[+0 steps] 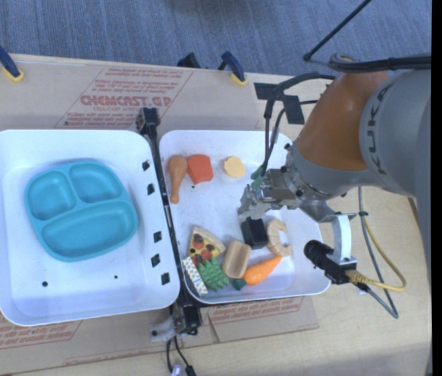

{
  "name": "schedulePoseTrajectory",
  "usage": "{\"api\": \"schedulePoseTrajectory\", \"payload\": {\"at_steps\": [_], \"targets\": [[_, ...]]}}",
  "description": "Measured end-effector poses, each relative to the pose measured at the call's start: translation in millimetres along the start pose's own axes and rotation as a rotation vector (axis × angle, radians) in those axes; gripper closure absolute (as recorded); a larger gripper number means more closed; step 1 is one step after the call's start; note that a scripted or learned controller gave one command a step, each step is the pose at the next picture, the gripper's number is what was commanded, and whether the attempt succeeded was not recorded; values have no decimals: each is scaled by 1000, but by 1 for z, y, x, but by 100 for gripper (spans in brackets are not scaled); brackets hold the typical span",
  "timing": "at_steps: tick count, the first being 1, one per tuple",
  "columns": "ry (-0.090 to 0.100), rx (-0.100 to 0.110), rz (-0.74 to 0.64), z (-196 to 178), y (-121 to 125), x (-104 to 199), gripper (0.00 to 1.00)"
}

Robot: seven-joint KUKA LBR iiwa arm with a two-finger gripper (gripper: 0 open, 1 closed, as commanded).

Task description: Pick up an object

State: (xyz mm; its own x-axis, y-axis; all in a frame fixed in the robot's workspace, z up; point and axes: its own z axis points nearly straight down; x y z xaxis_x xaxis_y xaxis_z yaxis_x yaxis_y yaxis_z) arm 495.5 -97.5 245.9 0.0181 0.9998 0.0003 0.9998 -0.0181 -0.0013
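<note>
we see the gripper [255, 227] down low in the right bin [205, 141], over the toy food. its dark tip sits just beside a pale curly bread piece [277, 237], and we cannot tell how it is set or if it has hold of anything. nothing looks lifted yet, so we think the pick is not done and the grab and the lift up are left to do. the other toys lie near: a carrot [263, 269], a tan roll [236, 258], a pizza slice [204, 245], a green bumpy toy [210, 276], a chicken leg [176, 175], a red-orange block [199, 168] and a yellow round piece [234, 167]. the left bin [1, 210] has a blue tray [80, 207] with three parts. the cardboard [127, 92] under the bins has red writing that looks like "chemcast". the grey arm [409, 131] has letters that look like "kuk".
</note>
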Motion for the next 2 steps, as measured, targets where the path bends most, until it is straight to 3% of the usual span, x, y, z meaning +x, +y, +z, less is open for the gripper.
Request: {"api": "schedulePoseTrajectory", "payload": {"at_steps": [1,2], "targets": [[0,0,-1,0,0,0,0],[1,6,-37,137,5,4,0]]}}
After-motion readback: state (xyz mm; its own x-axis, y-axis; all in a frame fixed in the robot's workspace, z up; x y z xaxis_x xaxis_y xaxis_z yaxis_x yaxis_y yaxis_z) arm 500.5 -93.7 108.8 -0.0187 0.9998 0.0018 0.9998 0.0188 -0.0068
